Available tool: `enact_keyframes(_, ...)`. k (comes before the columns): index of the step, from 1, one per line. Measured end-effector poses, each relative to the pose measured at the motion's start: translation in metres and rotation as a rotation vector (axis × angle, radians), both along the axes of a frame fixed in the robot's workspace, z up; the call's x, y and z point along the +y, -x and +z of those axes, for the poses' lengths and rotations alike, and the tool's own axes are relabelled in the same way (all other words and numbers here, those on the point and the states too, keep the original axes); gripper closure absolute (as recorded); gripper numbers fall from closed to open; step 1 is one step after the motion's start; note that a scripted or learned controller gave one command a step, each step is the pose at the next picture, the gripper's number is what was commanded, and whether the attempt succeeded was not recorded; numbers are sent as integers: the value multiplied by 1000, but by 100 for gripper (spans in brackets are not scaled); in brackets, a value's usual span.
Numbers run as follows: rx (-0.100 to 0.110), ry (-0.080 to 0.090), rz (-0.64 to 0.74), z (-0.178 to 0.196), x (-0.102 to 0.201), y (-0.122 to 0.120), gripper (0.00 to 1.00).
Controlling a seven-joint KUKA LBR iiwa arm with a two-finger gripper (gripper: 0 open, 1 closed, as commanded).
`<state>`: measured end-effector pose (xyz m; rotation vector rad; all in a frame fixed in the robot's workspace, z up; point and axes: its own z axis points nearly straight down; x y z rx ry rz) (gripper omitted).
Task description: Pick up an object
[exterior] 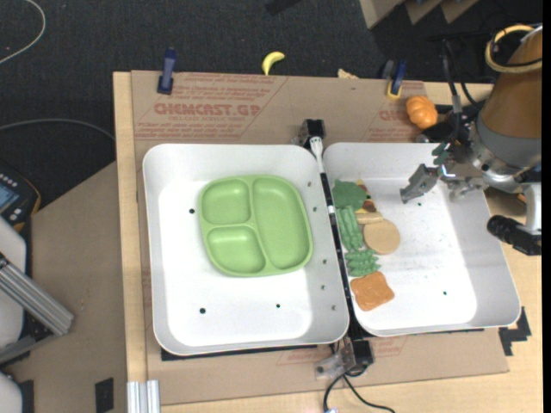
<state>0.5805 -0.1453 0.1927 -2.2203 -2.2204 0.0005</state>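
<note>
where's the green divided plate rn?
In the camera view, the green divided plate sits in the middle of the left bin, across the divider from the pile of food toys along the right bin's left wall.

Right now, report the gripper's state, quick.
Gripper: above the right bin, nothing visibly held; open or shut cannot be told.
</note>
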Motion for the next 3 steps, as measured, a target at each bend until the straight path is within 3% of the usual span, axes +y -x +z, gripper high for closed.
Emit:
enact_keyframes(1, -10, 3, -2, -95, 46, -15, 0)
enact_keyframes(2, -9, -3, 9, -2, 146, 24, 0)
enact_keyframes(3, 2, -3, 11, 19, 246, 74, 0)
